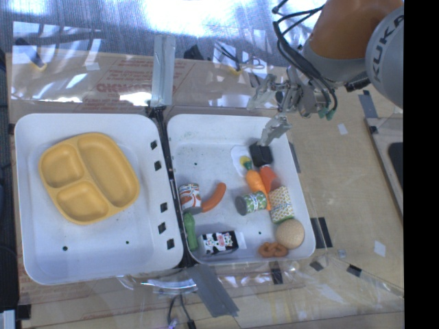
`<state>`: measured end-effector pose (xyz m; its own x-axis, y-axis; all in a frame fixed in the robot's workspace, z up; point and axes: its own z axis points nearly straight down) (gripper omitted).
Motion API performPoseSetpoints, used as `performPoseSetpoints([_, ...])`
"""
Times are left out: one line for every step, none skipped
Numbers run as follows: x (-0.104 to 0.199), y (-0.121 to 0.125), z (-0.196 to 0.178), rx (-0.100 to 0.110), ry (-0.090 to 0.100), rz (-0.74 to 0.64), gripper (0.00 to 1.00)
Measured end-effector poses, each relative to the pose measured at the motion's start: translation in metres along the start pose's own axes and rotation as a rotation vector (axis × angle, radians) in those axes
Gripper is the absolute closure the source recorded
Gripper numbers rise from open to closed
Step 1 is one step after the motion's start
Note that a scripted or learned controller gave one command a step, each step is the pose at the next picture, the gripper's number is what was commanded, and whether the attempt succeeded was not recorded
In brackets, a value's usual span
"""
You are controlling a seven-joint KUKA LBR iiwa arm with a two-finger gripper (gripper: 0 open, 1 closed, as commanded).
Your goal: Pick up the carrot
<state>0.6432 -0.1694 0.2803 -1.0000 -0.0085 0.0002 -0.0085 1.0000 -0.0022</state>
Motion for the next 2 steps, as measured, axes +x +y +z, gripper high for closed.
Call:
performPoseSetpoints([0.004, -0.04, 0.123, -0.006, 0.012, -0.052, 0.0])
performPoseSetpoints([0.048, -0.038, 0.189, -0.002, 0.0, -0.121, 0.0])
